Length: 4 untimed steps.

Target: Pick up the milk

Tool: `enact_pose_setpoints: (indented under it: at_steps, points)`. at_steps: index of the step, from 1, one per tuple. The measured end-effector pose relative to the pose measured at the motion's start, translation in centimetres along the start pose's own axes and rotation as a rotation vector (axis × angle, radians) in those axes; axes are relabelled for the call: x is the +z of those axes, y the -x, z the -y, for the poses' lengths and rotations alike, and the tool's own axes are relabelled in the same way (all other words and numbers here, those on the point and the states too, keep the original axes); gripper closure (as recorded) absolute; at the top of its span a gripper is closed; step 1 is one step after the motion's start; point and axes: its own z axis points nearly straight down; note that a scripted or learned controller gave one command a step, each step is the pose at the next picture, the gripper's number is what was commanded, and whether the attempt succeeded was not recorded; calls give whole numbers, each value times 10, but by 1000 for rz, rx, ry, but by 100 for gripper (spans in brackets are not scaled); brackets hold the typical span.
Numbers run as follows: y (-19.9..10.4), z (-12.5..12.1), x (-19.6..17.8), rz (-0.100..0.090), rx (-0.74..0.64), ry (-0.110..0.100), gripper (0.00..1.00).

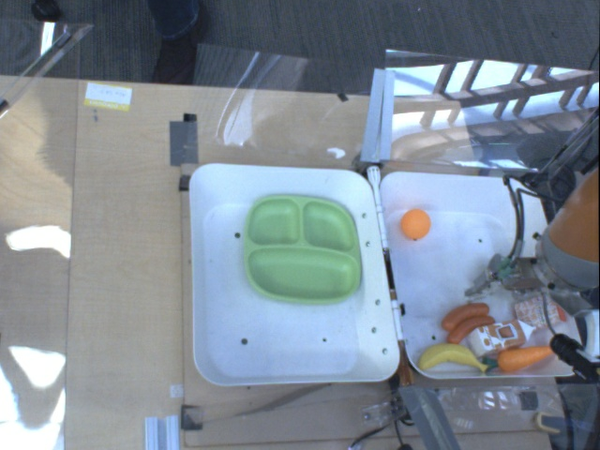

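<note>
where the two shallow white plastic bins sit side by side on the pale wooden bench (94,279), the contents are as follows.

right bin (450,204): small white milk carton with red label (495,336), lying at about 5 o'clock in the bin, hemmed in on most sides. two reddish-brown sausages (466,318) touch it at 10 o'clock; a yellow plastic banana (452,358) lies just beside it at 7 o'clock; an orange plastic carrot (525,355) presses against it at 4 o'clock. a round orange ball (415,224) rests well apart at 11 o'clock in the bin.

tool: metal two-finger gripper (494,280) of the grey arm with orange band (574,232), hanging just above the sausages, at 12 o'clock from the carton; nothing sits between its fingers, whether they are spread or closed cannot be told.

left bin (211,345): one light green plastic divided plate (303,249), three compartments, near the centre toward 12 o'clock.

surroundings: clear plastic sheeting (253,92) at 12 o'clock; dark grey carpet (309,7) beyond the bench; yellow label (108,96) at 10 o'clock.
</note>
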Motion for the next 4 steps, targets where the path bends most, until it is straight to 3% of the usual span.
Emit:
enact_pose_setpoints:
  at_steps: [1, 2, 3, 4]
  points:
    - [-40, 2, 11, -4, -273, -6, 0]
    - [-69, -7, 11, -3, 235, -7, 0]
    - [-109, -141, 16, -5, 266, -15, 0]
    - [-73, -170, 18, -9, 565, -73, 0]
